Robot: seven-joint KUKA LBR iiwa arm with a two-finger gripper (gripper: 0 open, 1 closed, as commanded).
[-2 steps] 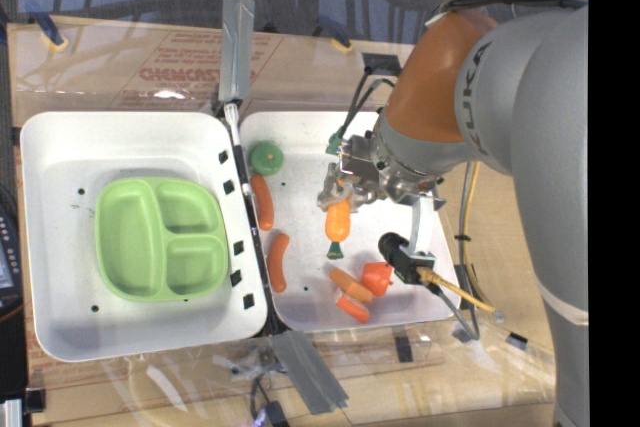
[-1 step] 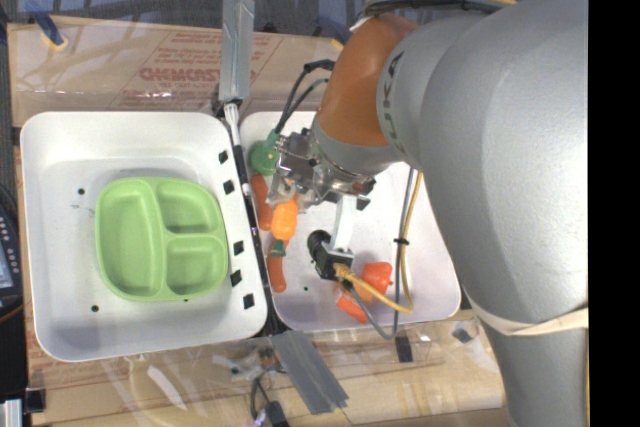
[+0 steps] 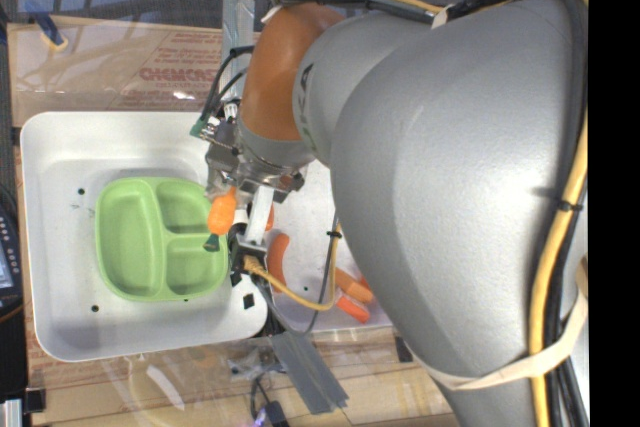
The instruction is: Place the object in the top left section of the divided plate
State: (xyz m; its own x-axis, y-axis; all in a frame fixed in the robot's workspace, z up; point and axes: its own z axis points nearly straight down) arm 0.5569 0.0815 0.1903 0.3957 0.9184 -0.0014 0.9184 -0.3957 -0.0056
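A green divided plate [image 3: 150, 240] lies in the left white bin [image 3: 50, 165]. It has one long section on its left side and two smaller ones on its right. My gripper [image 3: 230, 227] hangs over the plate's right rim, under the orange wrist band. It is shut on a small orange toy carrot [image 3: 221, 211] whose green top [image 3: 212, 243] points toward the lower edge of the view. The carrot sits above the rim beside the two right sections. The arm hides most of the right bin.
More orange toy pieces lie in the right bin: one [image 3: 277, 251] just right of the gripper and two [image 3: 352, 299] lower down by the arm. A yellow cable [image 3: 295, 295] loops below the gripper. Cardboard and tape border the bins.
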